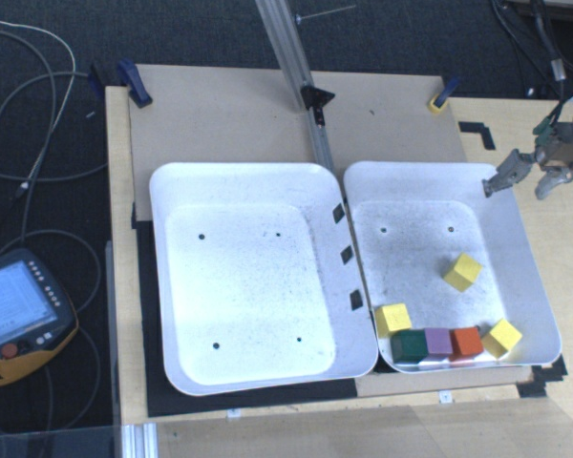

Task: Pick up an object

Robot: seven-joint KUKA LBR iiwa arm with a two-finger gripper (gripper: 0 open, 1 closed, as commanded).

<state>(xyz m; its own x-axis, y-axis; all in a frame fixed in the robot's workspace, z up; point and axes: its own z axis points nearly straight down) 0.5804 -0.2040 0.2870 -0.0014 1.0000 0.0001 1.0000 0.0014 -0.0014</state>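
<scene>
The gripper (528, 175) sits at about 3 o'clock in the camera view, just past the upper right corner of the right bin (516, 246). Its 2 fingers (504, 176) are spread apart with nothing between them, so the gripper is released. It stands clear of the blocks, which lie toward 5 o'clock from it.

The right bin holds 6 blocks. 1 yellow block (463, 273) lies alone near the bin's middle, tilted. A second yellow block (393, 319) sits at the lower left of the bin floor. Along the front wall, a green block (410, 344), a purple block (439, 342) and an orange block (467, 342) stand in a row, touching side to side. A third yellow block (504, 337) lies just beside the orange one, at the lower right corner.

The left bin (172, 256) lies at 9 o'clock from the right bin; their inner rims meet. An aluminium post (286, 46) rises from 12 o'clock, above the seam. A teach pendant (19, 313) rests at far 9 o'clock, off the bench.

The lone yellow block has open floor on all sides; the row is hemmed by the front wall.
</scene>
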